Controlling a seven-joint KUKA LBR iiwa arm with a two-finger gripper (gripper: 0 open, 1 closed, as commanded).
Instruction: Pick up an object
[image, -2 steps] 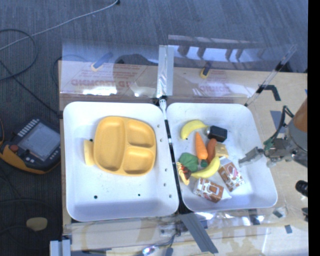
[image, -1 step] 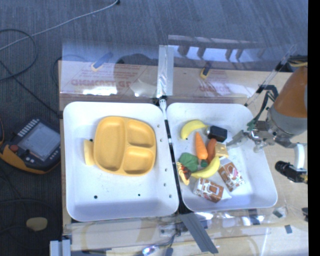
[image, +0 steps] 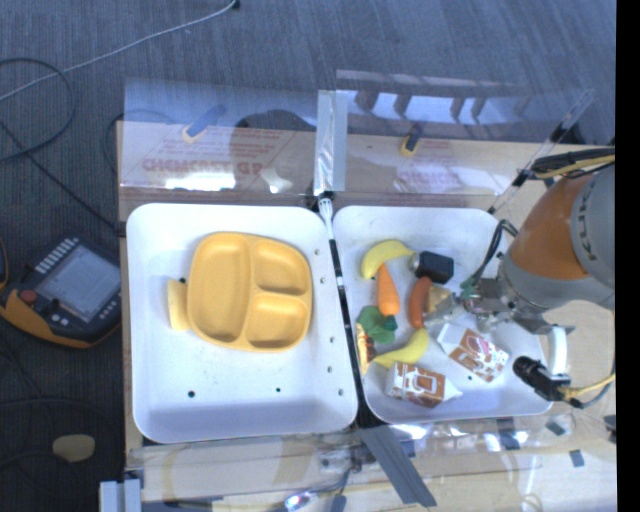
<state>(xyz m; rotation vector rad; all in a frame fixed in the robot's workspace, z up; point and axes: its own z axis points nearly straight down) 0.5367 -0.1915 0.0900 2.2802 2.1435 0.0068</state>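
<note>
Both bins are plain white, the left bin (image: 150, 400) and the right bin (image: 470, 222). In the left one lies a mustard-yellow divided tray (image: 248, 290), with a paler yellow piece (image: 177, 305) at its edge. In the right one there are two bright yellow bananas (image: 383, 255) (image: 405, 349), an orange carrot (image: 388, 290) with a green top, a reddish-orange sausage shape (image: 419, 300), a black block (image: 434, 265), and two white packets printed in red-brown (image: 419, 383) (image: 477, 354). The arm (image: 560, 250) is grey with an orange band. The floor (image: 60, 150) is dark grey carpet, and a black and orange handset (image: 65, 290) lies on it.
</note>
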